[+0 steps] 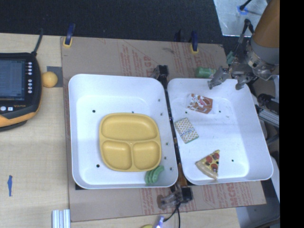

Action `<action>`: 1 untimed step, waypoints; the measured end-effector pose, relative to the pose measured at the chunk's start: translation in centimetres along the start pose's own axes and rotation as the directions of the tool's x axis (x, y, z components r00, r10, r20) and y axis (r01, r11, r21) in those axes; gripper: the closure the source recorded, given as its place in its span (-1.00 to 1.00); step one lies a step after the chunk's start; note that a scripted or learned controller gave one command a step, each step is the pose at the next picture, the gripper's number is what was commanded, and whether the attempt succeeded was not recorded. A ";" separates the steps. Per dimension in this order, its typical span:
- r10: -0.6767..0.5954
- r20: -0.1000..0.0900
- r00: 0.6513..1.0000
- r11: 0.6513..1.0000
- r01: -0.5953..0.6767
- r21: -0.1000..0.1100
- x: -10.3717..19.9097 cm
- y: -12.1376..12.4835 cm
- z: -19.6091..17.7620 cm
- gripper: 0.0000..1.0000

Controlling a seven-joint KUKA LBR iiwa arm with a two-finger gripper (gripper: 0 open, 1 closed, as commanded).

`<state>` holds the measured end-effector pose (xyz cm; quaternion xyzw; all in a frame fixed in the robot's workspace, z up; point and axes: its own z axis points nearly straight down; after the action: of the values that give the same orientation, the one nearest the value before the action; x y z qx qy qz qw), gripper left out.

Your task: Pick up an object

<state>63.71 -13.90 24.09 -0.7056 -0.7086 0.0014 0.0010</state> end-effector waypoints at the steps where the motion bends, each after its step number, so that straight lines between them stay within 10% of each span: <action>1: -0.003 0.001 1.000 1.000 0.003 0.002 0.0 1.9 6.1 -1.00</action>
<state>65.58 -13.86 17.96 -0.7046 -0.7096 0.0025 0.0016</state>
